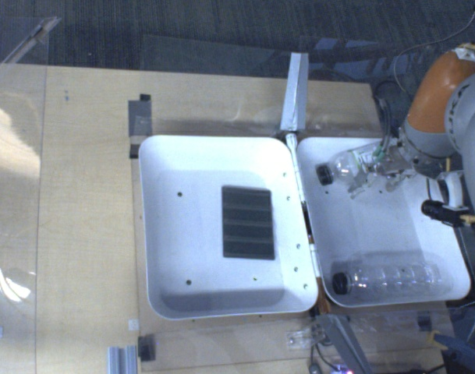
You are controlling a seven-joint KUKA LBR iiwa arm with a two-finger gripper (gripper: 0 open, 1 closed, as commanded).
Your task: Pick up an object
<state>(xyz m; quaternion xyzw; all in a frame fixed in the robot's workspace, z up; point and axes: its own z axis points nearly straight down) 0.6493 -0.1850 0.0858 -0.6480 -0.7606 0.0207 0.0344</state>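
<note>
Reaching in from the right edge of the frame, the arm [448,107] brings its tool [381,166] low over the upper part of the right bin [448,275], at a clear plastic bottle [348,166] with a black cap; whether the tool is wide or narrow I cannot tell. A second clear bottle [389,277] lies along that bin's lower edge. Centre frame, the left bin [167,209] holds a dark ribbed block [248,222]. Both bins sit on the table [73,232].
</note>
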